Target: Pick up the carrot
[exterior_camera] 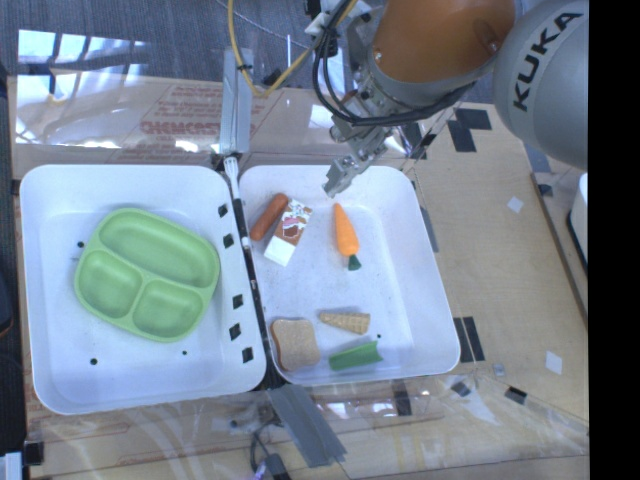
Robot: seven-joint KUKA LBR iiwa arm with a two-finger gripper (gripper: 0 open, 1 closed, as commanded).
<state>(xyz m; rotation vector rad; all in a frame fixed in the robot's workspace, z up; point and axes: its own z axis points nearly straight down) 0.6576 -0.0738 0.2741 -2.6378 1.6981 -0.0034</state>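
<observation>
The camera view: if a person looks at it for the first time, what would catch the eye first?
Probably the large KUKA arm with its orange band, filling the upper right, its gripper hanging over the top edge of the right bin. Just below it lies the orange carrot, not held. Next comes the bright green divided plate, alone in the left bin.

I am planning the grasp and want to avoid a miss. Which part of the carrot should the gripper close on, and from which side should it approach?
Probably the thick orange body of the carrot, from straight above. It lies flat in the right bin with its green end toward the bin's near side, apart from its neighbours, so the fingers could close across its width.
</observation>
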